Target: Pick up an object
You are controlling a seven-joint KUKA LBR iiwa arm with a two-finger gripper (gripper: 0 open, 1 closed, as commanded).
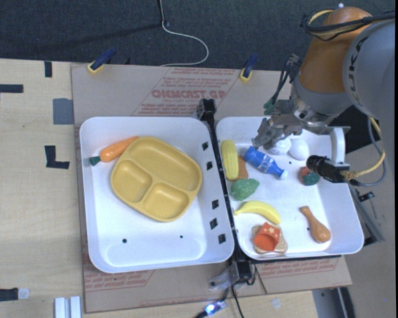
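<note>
The gripper point(273, 135) hung low over the far part of the right bin point(348, 240), just above the blue bottle point(263, 161), which lay on the bin floor beside the corn cob point(229, 159) at the left wall. Whether the hand was open or closed could not be told from this slanted view; nothing showed between its tips. The pick therefore looked not yet made: every item rested in the bins. A white egg point(297, 148) sat just beside the gripper, a banana point(259, 210) and a drumstick point(316, 224) nearer the front edge. In the left bin point(146, 257) lay a yellow tray point(156, 177) and, at the far left corner, a carrot point(116, 149). Closing on something and lifting remained.
</note>
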